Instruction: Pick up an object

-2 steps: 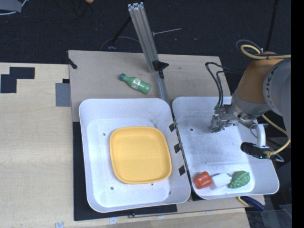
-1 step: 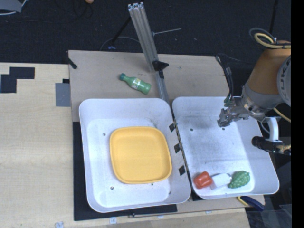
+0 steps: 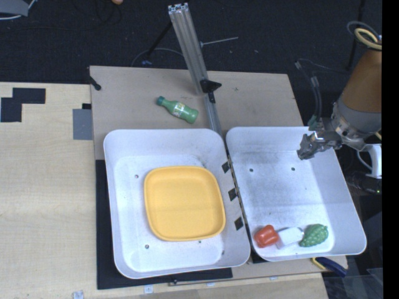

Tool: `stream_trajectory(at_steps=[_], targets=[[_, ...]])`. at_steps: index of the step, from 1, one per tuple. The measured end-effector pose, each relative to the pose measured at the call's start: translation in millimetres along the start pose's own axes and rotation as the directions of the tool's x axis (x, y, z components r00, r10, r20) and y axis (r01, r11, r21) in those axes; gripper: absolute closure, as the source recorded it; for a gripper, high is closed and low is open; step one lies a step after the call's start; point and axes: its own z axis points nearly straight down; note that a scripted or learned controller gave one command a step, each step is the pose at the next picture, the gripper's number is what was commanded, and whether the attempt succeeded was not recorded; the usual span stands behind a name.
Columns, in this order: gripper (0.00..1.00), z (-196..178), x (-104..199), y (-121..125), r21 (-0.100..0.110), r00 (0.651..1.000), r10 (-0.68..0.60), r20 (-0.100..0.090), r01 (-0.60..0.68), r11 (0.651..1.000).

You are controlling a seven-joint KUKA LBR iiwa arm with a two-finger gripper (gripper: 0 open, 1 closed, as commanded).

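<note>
So, nothing has been picked up yet, judging by how things lie. The bench [image 3: 262, 98] carries two white bins: the left bin [image 3: 121, 167] has a big yellow plate [image 3: 184, 202] lying flat in it, and the right bin [image 3: 324, 185] has three small things huddled at its near edge. The arm [image 3: 365, 89] is parked over the right bin's far right corner, with the pincer [image 3: 307, 147] hanging just above the rim, well apart from anything graspable. Whether the pincer is wide or narrow can't be told; it's too dark and small.

The step in hand looks like the approach, before any descent. For the next move, the pincer probably needs to be carried toward the near edge of the right bin and lowered over one item. The red pepper [image 3: 267, 235], white block [image 3: 290, 237] and green grapes [image 3: 313, 235] are touching or nearly so, so a clean single grasp could be awkward.

A green bottle [image 3: 177, 109] is lying on the bench behind the left bin. A pale label band can be seen on it, but no writing can be read.
</note>
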Motion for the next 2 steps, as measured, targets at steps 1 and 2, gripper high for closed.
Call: stream_trajectory(at_steps=[1,2], targets=[[1.00,-34.4,-0.9,0.5,0.001,1.000,0.000,-0.001,0.000,1.000],[1.00,-40.7,55.7,-8.0,0.003,1.000,-0.005,-0.002,0.005,1.000]])
